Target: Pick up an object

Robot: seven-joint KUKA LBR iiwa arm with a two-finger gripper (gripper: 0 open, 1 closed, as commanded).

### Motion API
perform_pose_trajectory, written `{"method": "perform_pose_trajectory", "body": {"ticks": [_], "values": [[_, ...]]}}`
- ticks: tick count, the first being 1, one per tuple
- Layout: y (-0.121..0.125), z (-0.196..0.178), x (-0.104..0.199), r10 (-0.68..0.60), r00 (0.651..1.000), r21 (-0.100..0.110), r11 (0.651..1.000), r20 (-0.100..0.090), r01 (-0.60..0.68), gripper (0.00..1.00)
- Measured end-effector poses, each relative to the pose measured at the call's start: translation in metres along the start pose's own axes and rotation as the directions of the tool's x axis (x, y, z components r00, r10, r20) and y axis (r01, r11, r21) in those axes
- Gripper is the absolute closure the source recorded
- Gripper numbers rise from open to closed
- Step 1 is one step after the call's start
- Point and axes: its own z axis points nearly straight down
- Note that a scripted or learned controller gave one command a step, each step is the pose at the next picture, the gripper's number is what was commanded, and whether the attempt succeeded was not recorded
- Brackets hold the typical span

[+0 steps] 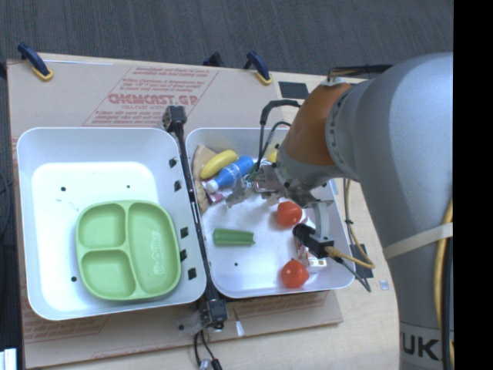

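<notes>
My gripper (253, 185) hangs low in the back part of the right bin (254, 280), just right of a blue bottle-like thing (233, 173) and a yellow banana (218, 163). The arm's wrist covers the bin's back right corner. In front of the gripper, a red tomato (289, 213) rests on the bin floor. A second red tomato (293, 273) lies near the front rim. A green cucumber (233, 237) lies in the middle of the bin. I see nothing clearly held between the gripper's tips.
A tan wedge (202, 169) leans by the right bin's left wall, beside the banana. The left bin (46, 160) holds a light green divided plate (127, 249). Both bins sit on a cardboard sheet (115, 83) held by clamps.
</notes>
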Motion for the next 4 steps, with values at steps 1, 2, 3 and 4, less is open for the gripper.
{"method": "perform_pose_trajectory", "body": {"ticks": [1, 2, 3, 4], "values": [[0.000, -0.010, 0.000, -0.002, 1.000, 0.001, 1.000, -0.001, 0.002, 1.00], [0.000, -0.010, 0.000, -0.002, 1.000, 0.001, 1.000, -0.001, 0.002, 0.00], [0.000, -0.020, 0.001, -0.004, 1.000, 0.001, 1.000, -0.002, 0.004, 1.00], [0.000, -0.020, 0.001, -0.004, 1.000, 0.001, 1.000, -0.002, 0.004, 0.00]]}}
